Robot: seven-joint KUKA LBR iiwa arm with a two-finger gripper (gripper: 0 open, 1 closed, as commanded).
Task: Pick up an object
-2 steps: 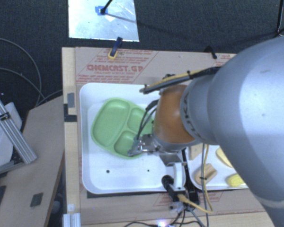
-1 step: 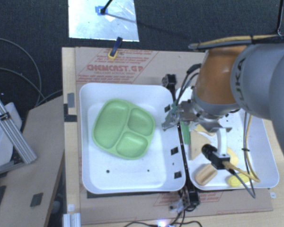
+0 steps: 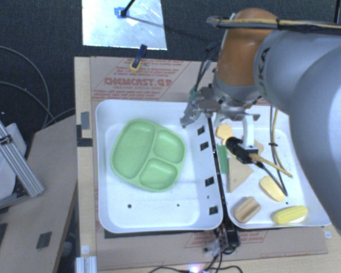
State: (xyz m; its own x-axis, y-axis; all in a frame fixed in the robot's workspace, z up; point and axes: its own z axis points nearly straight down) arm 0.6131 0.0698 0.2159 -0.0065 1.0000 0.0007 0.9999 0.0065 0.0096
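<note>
- Grey arm (image 3: 298,67) reaches in from the right, with its orange band (image 3: 241,44) above the wrist.
- Wrist end hangs over the top of the divider between the two bins, at the upper left corner of the right bin (image 3: 267,214).
- Jaws: cannot tell if open or closed, the wrist hardware hides them from this angle. Nothing visibly gripped.
- Task things are the toy food pieces, all lying in the right bin.
- Round yellow piece (image 3: 223,132) is at the top left of that bin, closest to the wrist end.
- Green strip (image 3: 223,165) lies along the bin's left wall, just below the round piece.
- Tan wedge (image 3: 240,176) is just beside the strip, on its right.
- Yellow slice (image 3: 271,188) sits mid-bin, right of the wedge.
- Brown bread-like block (image 3: 245,209) is near the front edge.
- Yellow corn cob (image 3: 290,214) is at the front right, apart from the block.
- Left bin (image 3: 136,209) holds a green divided plate (image 3: 149,154) with three compartments, lying flat.
- Both bins sit on a cardboard sheet (image 3: 142,81) with red print, on the tabletop.
- A small blue and yellow clip (image 3: 138,58) lies at the cardboard's far edge.
- Silvery sheet (image 3: 125,21) lies behind it.
</note>
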